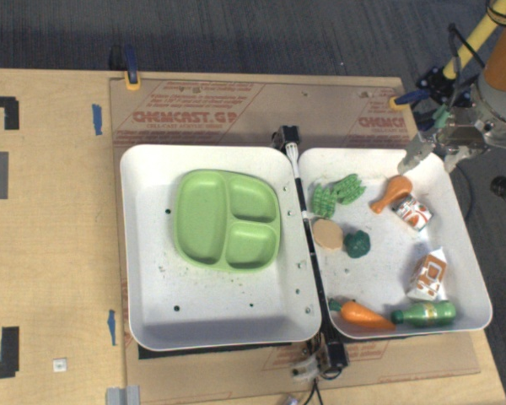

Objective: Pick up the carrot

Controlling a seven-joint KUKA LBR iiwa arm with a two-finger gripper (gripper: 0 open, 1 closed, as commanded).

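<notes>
The carrot [365, 315] is orange with a small green top and lies flat along the near edge of the right bin [472, 260], pointing right toward a green bottle [423, 313]. My gripper [428, 160] hovers over that bin's far right corner, well away from the carrot. It is open, with nothing between its fingers. Just below and left of it lies an orange drumstick-shaped toy [391, 192].
The right bin also holds a leafy green toy [336, 194], a tan disc [327, 234], a dark green ball [357, 244] and two small white-and-orange cartons [413, 214] [427, 276]. A green divided plate [228, 218] sits in the left bin [143, 260].
</notes>
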